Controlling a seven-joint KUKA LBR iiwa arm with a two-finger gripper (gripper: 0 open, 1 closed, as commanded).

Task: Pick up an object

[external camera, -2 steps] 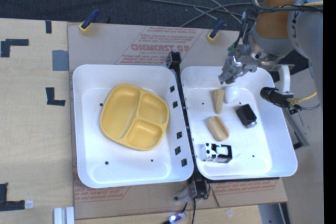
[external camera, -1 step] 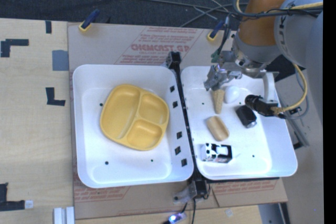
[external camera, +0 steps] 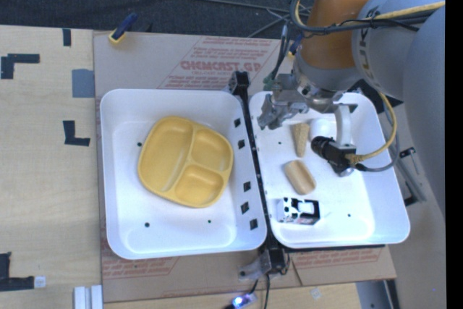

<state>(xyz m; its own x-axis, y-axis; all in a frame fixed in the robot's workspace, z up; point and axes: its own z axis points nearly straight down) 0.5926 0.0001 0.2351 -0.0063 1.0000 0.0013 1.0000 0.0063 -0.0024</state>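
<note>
The gripper (external camera: pixel 278 111) hangs over the far left of the right bin (external camera: pixel 376 224), jaws too hidden to tell, beside a cone (external camera: pixel 300 139), bread roll (external camera: pixel 299 176) and black-and-white toy (external camera: pixel 300 210).

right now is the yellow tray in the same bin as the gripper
No, the yellow tray lies in the left bin, while the gripper hangs over the right bin.

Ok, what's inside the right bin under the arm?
In the right bin: a cone-shaped piece, a bread roll and a black-and-white toy. The gripper and arm cover its upper part.
</note>
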